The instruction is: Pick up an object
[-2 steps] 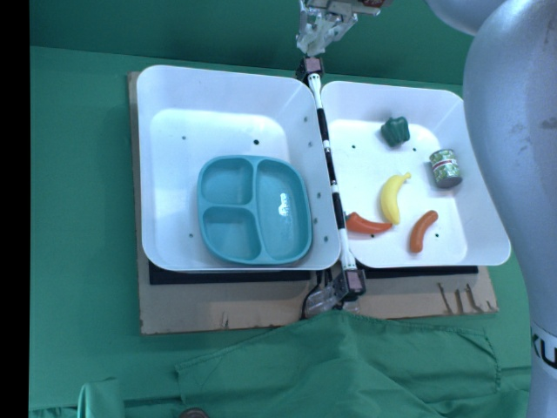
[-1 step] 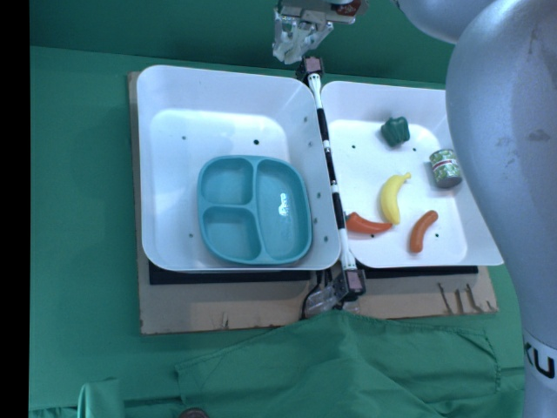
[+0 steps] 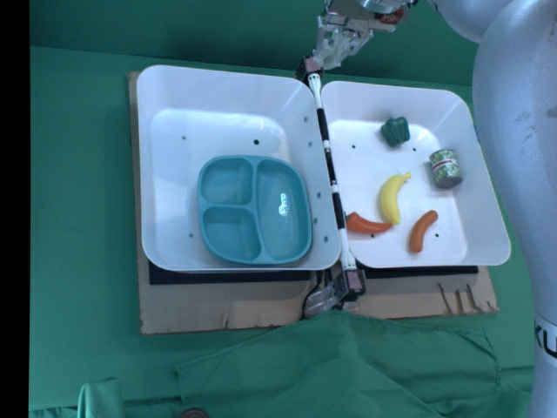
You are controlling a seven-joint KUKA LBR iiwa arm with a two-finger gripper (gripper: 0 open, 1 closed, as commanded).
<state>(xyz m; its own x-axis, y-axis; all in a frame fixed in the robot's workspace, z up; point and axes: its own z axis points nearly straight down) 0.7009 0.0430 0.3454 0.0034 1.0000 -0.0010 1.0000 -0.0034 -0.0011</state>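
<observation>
My gripper point(image 3: 334, 52) hangs high above the back edge of the bench, over the seam between the two bins, with nothing seen in it. The right bin point(image 3: 490, 233) holds a green pepper point(image 3: 395, 130) at the back, a small labelled can point(image 3: 446, 168) to its right, a yellow banana point(image 3: 393, 197) in the middle, a red-orange pepper point(image 3: 368, 225) at the front left and an orange sausage point(image 3: 423, 231) at the front. All of them lie well in front of and to the right of the gripper.
The left bin point(image 3: 150, 146) holds a teal divided plate point(image 3: 254, 209). A black-and-white striped rod point(image 3: 327, 151) runs along the seam between the bins. The grey arm point(image 3: 513, 120) rises along the right side. Crumpled green cloth point(image 3: 348, 364) lies in front.
</observation>
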